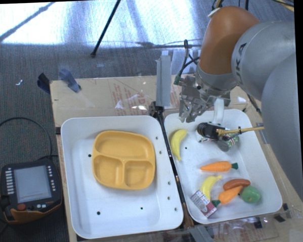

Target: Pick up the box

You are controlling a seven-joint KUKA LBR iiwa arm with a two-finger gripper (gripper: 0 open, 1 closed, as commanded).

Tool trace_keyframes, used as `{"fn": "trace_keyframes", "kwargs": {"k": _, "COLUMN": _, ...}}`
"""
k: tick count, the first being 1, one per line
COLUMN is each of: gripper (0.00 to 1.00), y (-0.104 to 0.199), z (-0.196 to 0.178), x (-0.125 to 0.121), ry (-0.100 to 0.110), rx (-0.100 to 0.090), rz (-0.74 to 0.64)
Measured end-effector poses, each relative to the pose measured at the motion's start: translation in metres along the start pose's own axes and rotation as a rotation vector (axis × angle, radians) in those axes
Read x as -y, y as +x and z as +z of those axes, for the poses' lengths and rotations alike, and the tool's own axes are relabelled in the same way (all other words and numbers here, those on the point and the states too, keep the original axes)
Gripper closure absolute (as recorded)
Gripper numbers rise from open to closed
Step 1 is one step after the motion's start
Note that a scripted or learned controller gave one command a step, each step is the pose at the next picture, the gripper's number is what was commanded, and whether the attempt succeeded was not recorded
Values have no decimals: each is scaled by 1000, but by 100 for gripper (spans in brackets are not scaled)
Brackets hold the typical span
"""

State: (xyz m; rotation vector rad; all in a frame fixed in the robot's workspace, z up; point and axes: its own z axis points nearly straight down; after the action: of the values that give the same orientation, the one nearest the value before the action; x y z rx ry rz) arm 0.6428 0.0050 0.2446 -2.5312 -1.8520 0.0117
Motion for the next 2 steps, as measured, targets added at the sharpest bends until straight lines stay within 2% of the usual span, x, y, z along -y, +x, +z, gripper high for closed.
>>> {"fn": "trace_keyframes", "kwargs": {"k": 1, "gripper": 100, "y": 1, "z": -8, "x": 0, "ry": 4, "rx": 2, "rz": -5}}
{"fn": "trace_keyframes", "kwargs": {"k": 2, "gripper": 100, "y": 34, "z": -113, "x": 10, "ry": -6, "rx": -1, "rz": 57}}
